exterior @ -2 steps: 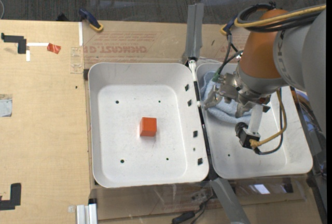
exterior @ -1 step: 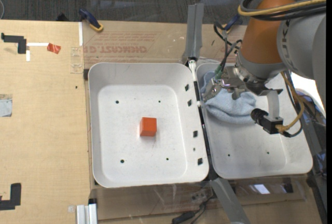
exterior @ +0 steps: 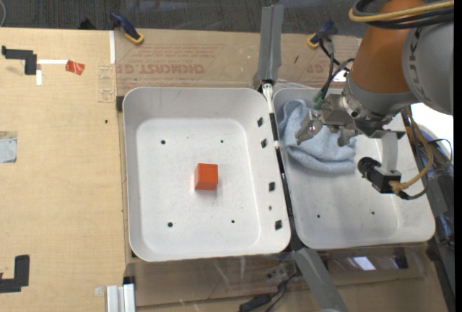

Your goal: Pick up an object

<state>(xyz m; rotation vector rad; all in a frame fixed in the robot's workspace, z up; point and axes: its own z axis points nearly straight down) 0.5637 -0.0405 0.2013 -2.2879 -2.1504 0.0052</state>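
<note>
Gripper (exterior: pixel 326 131) hung over the right bin (exterior: pixel 361 231), fingers spread apart above a crumpled light-blue cloth (exterior: pixel 317 148); an orange block (exterior: pixel 206 176) sat in the left bin (exterior: pixel 144 159).

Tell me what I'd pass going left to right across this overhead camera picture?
Small red tag on the tan board → left white bin → orange block → light blue cloth in the right bin → gripper → the arm's orange band.

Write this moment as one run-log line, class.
arm: over right bin | gripper: above blue cloth, nothing visibly held | orange block: left bin, untouched
</note>
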